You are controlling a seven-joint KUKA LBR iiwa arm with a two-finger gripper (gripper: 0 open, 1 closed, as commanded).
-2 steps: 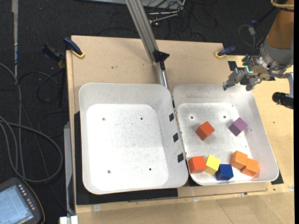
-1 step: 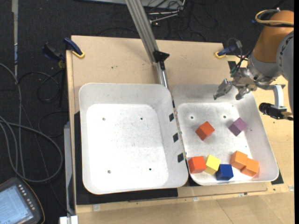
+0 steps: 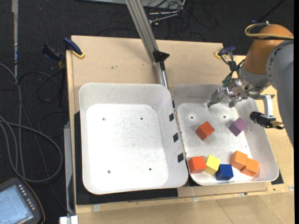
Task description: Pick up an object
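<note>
The right bin (image 3: 187,107) holds several small blocks. An orange-red block (image 3: 204,130) lies near its middle and a purple block (image 3: 238,126) sits to the right of it. Along the front wall lie a red-orange block (image 3: 197,164), a yellow block (image 3: 212,164), a blue block (image 3: 224,171) and two orange blocks (image 3: 245,162). My gripper (image 3: 223,98) hangs over the bin's far right part, above and behind the purple block. Its fingers are spread apart with nothing between them.
The left bin (image 3: 124,134) lies beside the right one, joined by black clips (image 3: 176,136). A metal pole (image 3: 147,31) slants across the bench from the top. Clamps (image 3: 70,45) sit at the bench's far corners. A black fitting (image 3: 261,119) juts from the arm over the bin's right rim.
</note>
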